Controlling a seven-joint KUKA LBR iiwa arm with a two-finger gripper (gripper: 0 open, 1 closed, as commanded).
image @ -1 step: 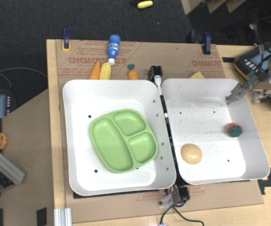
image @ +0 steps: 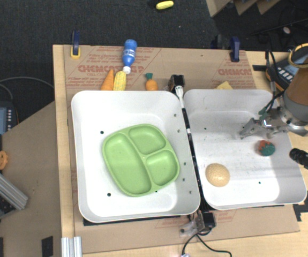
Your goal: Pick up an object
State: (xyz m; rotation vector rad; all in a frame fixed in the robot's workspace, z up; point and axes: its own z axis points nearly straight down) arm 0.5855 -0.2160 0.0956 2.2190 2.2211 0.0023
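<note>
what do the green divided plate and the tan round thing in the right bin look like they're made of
Green divided plate: probably moulded plastic, with one even matte green colour, soft rounded compartment walls and faint sheen.

Tan round thing: looks like a toy bread roll or potato, likely plastic or foam; its dull, slightly speckled surface gives no sharp highlights, so the material stays open.

Both bins look like thin white plastic.

Right bin (image: 234,197) floor lies mostly bare; only tan ball (image: 217,174) and small green-red item (image: 267,148) obstruct.

Two white bins (image: 89,143) (image: 287,191) — one green tray (image: 139,158) (three-sectioned), one tan ball (image: 217,174).
</note>
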